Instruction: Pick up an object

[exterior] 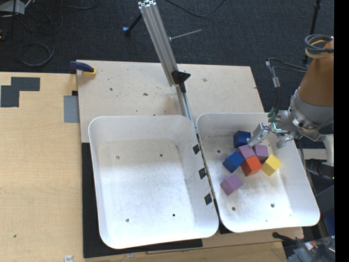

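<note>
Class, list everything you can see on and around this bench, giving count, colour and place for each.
Bins: 2, white, side by side; left bin, right bin.
Blue blocks: 2, right bin, one at the back, one left of the cluster.
Purple blocks: 3, right bin, two mid-cluster, one in front.
Orange block: 1, cluster centre.
Yellow block: 1, cluster right.
Aluminium rail: 1, silver, behind the bins.
Clamp: 1, blue and yellow, bench's back left corner.
Gripper: 1, over the blocks.
</note>
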### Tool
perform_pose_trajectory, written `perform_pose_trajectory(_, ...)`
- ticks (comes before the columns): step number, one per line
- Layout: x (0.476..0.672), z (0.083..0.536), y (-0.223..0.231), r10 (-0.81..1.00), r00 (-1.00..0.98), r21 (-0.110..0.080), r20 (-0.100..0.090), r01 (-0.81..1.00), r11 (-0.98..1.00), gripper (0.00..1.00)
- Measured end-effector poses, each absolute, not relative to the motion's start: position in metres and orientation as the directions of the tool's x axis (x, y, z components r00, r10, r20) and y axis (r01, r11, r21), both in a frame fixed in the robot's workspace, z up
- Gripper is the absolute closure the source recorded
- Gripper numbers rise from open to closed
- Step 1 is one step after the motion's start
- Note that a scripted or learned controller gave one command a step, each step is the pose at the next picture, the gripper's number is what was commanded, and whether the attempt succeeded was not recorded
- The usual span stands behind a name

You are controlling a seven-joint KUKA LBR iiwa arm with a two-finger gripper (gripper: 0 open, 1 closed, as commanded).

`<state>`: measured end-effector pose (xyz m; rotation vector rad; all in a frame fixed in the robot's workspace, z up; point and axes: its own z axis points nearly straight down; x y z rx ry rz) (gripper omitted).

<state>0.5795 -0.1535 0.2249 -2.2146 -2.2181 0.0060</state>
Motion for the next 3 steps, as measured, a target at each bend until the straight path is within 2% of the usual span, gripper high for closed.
perform_pose_trajectory(1,0.58,0.227,-0.154,1.0,0.0,-0.003,0.001,1.0,0.0,0.0)
perform_pose_trajectory(3,0.581,0.133,-0.148,1.0,0.001,-0.008,0.001,1.0,-0.001,0.0)
